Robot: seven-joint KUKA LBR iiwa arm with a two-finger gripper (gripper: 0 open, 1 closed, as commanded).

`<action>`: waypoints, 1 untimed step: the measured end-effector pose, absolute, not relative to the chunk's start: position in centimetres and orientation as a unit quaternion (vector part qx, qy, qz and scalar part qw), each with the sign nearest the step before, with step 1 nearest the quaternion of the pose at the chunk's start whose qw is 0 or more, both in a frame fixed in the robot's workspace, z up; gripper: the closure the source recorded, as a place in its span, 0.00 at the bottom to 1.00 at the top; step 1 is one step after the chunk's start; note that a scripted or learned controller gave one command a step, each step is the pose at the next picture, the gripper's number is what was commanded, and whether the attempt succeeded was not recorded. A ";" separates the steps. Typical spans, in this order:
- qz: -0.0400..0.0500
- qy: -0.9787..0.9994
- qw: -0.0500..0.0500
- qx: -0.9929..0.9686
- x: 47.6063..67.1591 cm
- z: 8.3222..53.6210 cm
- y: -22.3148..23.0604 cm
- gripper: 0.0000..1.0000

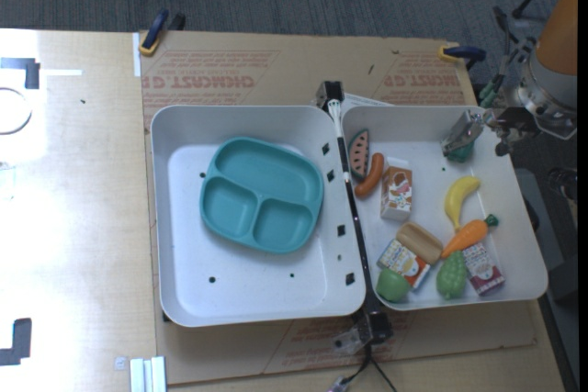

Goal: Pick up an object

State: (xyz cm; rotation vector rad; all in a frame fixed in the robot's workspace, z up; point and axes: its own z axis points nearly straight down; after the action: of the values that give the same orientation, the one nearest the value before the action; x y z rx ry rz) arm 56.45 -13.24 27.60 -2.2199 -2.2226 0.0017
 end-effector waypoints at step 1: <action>-0.004 -0.706 -0.005 -0.708 54.5 10.9 -11.7 0.00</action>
State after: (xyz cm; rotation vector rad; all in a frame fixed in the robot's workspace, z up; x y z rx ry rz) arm 54.54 -11.67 10.94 -2.2309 -2.2252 -0.0142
